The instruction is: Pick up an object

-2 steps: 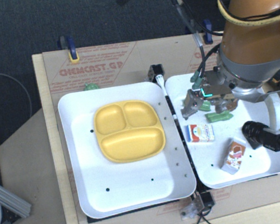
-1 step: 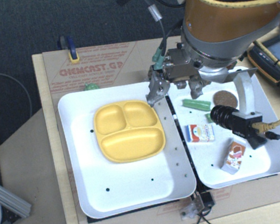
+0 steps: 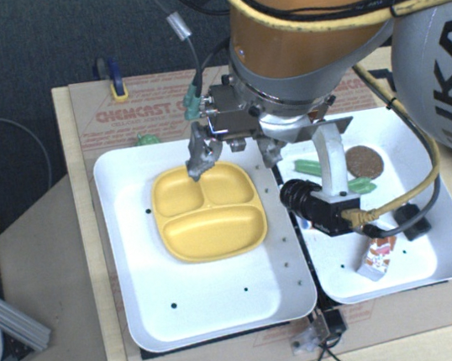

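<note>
Nearest the camera, the orange band [image 3: 308, 1] of the arm fills the upper right, with grey housing below it and cables looped around it. Left bin [image 3: 143, 299]: a shallow white tray holding a yellow divided plate [image 3: 208, 210], which lies flat in the far half of the bin, its two small compartments on the far side and its one long compartment on the near side. Gripper [image 3: 198, 164]: it hangs over the far rim of the yellow divided plate, at the ridge between the two small compartments; one metal finger shows clearly, and whether the fingers are apart or together cannot be told. Nothing is seen between them. Right bin [image 3: 443, 260]: it touches the left bin along their shared edge. It holds a green object [image 3: 361, 185] partly hidden behind a white bracket, a brown round object [image 3: 364, 161] at the far side, and a small packet [image 3: 378, 259] near the front. A black fitting [image 3: 315, 204] with a yellow hose hangs over this bin.
</note>
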You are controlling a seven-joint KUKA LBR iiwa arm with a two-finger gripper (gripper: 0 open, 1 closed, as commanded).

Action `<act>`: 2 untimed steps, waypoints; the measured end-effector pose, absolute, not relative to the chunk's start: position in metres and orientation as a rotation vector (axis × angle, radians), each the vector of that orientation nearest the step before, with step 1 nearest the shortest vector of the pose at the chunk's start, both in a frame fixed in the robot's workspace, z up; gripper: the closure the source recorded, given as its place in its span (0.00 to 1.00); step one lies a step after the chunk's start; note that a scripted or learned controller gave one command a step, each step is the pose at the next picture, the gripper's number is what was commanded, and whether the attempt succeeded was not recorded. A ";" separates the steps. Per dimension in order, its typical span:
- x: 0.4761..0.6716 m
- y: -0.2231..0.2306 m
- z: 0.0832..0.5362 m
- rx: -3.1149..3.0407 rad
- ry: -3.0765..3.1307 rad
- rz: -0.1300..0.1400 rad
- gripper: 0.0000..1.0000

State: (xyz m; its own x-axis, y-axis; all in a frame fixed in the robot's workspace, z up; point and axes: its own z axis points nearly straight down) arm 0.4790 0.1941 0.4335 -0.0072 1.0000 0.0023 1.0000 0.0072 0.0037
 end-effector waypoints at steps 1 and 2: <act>0.480 0.191 0.444 2.216 2.223 0.008 1.00; 0.479 0.158 0.416 2.227 2.219 -0.007 1.00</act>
